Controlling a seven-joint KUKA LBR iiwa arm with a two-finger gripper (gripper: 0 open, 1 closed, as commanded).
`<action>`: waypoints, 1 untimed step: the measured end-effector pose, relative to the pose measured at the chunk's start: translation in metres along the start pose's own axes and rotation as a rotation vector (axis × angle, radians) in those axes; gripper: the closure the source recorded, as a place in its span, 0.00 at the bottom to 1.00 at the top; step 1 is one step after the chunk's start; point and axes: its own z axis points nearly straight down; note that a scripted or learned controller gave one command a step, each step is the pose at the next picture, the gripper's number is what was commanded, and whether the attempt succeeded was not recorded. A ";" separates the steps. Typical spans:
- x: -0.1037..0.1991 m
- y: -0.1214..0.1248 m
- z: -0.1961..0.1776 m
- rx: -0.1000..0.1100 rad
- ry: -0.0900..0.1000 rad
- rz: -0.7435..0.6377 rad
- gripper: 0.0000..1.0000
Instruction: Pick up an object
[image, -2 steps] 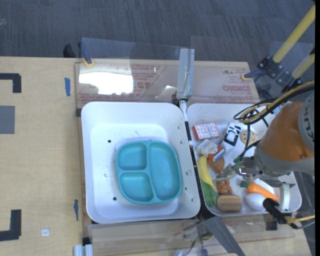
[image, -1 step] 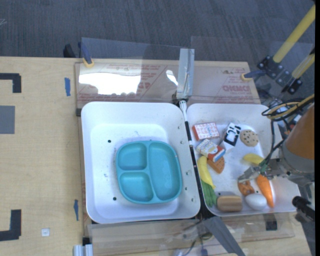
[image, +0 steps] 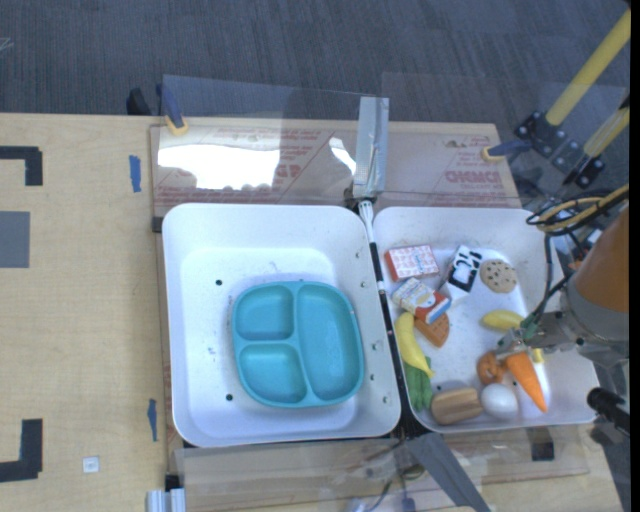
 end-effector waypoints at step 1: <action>0.063 0.027 -0.096 0.016 0.004 -0.255 1.00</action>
